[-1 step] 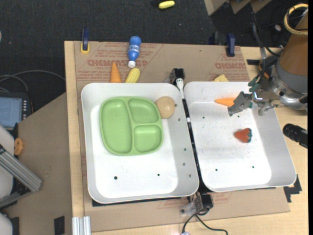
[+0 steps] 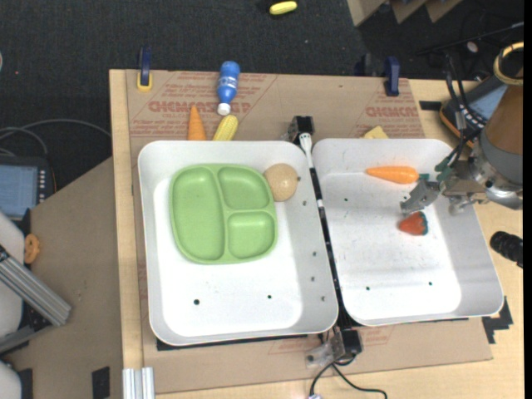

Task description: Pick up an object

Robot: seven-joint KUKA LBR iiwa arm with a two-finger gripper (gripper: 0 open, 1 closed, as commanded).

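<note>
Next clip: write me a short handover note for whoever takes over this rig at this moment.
Gripper: low in the right white bin, just above the small red strawberry-like toy; whether its fingers are open or shut cannot be read, and nothing is visibly held.
Things: the orange toy carrot lies in the same bin, toward its far side. The green three-compartment plate and a tan ball at its far right corner sit in the left white bin.
Done: approach only.
Left: grasp and lift one object, probably the red toy.
</note>
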